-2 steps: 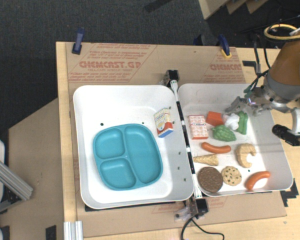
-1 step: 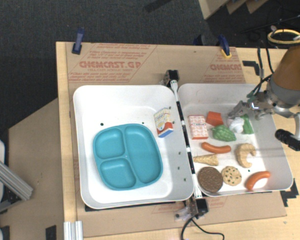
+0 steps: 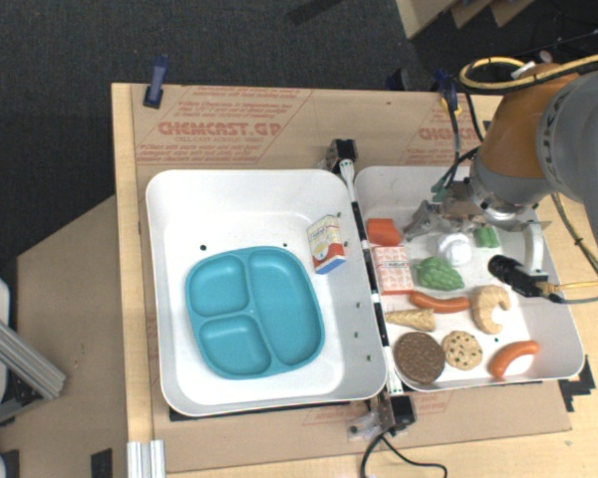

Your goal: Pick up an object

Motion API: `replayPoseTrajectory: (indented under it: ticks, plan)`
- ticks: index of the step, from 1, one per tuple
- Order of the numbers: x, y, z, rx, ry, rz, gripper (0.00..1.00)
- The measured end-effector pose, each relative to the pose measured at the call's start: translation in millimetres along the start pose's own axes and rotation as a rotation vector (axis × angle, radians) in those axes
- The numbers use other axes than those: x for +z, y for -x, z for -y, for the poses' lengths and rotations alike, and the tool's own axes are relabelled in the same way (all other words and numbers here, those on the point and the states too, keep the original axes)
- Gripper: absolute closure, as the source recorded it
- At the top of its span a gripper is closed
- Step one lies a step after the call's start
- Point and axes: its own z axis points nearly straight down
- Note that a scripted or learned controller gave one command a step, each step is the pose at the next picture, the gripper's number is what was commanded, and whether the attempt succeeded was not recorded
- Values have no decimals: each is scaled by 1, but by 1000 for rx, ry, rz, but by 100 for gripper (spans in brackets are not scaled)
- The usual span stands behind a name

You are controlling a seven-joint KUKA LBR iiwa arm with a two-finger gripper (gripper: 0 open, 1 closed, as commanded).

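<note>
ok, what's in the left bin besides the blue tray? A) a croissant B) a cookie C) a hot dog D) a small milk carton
D: a small milk carton lies in the left bin just past the blue tray's upper right corner; the food toys are in the right bin.

We saw bright, even light from overhead. The white bins (image 3: 169, 207) glared nearly blown out, with soft shadows under their rims. The dark floor (image 3: 60, 28) stayed dim. The frame looked slightly soft and grainy.
</note>
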Motion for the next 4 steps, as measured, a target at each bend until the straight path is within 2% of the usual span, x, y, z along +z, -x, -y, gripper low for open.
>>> replayPoseTrajectory:
  ticks: [1,2,3,4]
  plan:
    - [-67,31,38,0,3,0,0]
    - [4,83,-15,-4,2,-9,0]
    - [-10,83,-15,-5,4,-2,100]
    - [3,25,-38,-4,-31,3,100]
